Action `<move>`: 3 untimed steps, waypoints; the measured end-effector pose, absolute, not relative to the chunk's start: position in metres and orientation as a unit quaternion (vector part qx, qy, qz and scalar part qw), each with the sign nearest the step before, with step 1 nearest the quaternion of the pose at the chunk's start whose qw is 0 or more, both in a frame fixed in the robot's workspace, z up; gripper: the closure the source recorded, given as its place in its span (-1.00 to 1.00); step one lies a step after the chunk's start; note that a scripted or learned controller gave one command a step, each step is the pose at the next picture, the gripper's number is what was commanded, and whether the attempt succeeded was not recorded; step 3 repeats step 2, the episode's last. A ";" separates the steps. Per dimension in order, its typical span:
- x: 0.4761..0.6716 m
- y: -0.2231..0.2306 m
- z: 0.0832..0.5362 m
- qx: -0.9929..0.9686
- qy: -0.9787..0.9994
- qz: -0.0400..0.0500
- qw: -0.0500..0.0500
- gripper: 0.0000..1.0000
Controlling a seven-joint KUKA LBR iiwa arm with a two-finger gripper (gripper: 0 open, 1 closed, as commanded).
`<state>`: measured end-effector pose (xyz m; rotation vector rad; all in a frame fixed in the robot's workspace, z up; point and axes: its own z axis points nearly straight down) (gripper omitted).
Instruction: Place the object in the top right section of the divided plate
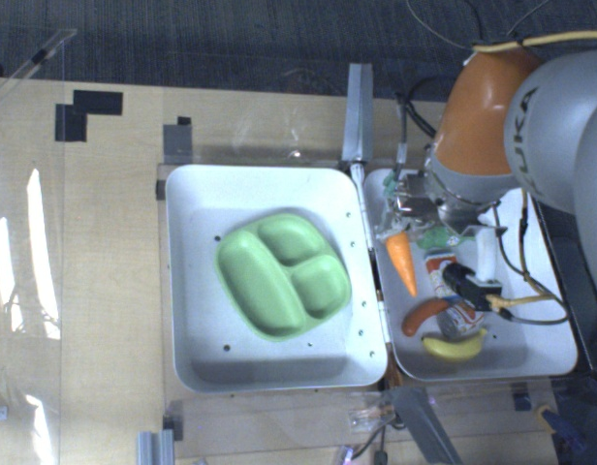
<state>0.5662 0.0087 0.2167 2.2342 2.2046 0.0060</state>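
Observation:
The green divided plate lies in the left bin, with three sections and nothing on it. My gripper hangs over the far end of the right bin, just above the thick end of an orange carrot. The grey arm with its orange band covers most of what lies under the gripper. A small green thing peeks out below the wrist; I cannot tell whether it is held.
Toward the near end of the right bin lie a reddish-brown sausage and a yellow banana. A white and red packet sits beside the carrot. A metal divider runs between the bins.

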 end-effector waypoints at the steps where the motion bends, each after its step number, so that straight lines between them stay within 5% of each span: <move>1: 0.557 0.095 0.221 0.558 0.830 0.002 0.001 1.00; 2: 0.557 0.095 0.221 0.559 0.829 0.002 0.001 -1.00; 3: 0.557 0.095 0.221 0.559 0.829 0.002 0.001 -1.00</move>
